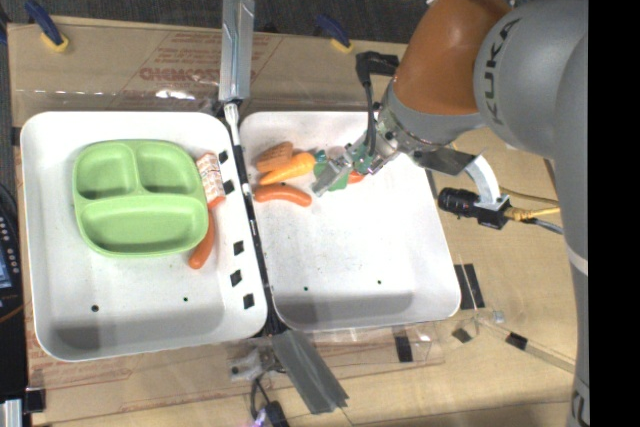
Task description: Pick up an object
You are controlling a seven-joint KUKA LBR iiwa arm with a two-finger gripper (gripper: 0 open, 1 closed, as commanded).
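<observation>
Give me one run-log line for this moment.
gripper: low in right bin, at carrot pile | grasp: unconfirmed | left bin: green tray

"kuka" lettering on grey arm (530, 65); cardboard print unreadable.

Grey KUKA arm with an orange wrist band

The arm (540, 65) has smooth, rounded grey casings with dark "KUKA" lettering on the side. A broad glossy orange band (450, 50) wraps the joint above the wrist. Black cables loop beside the wrist, and the small metallic hand (345, 170) carries green details.
</observation>
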